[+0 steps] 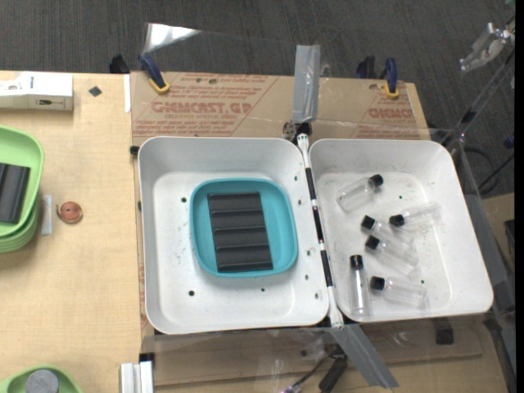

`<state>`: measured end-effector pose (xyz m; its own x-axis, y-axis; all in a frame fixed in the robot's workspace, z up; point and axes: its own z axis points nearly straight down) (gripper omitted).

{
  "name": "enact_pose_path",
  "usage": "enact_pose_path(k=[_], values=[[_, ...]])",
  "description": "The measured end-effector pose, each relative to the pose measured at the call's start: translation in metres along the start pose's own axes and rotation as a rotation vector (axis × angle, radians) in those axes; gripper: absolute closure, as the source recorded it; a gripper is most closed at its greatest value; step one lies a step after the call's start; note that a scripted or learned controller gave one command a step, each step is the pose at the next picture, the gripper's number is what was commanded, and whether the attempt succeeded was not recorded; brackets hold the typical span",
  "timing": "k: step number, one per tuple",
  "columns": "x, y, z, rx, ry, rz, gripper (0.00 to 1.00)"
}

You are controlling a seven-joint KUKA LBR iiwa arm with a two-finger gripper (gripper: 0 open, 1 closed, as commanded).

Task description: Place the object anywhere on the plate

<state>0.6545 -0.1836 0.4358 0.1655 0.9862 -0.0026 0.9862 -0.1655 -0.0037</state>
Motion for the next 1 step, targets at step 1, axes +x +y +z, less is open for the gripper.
enact_pose_path(k=[1], values=[[0.0000, 0.0000, 0.0000, 0.000, 0.000, 0.000, 0.00]])
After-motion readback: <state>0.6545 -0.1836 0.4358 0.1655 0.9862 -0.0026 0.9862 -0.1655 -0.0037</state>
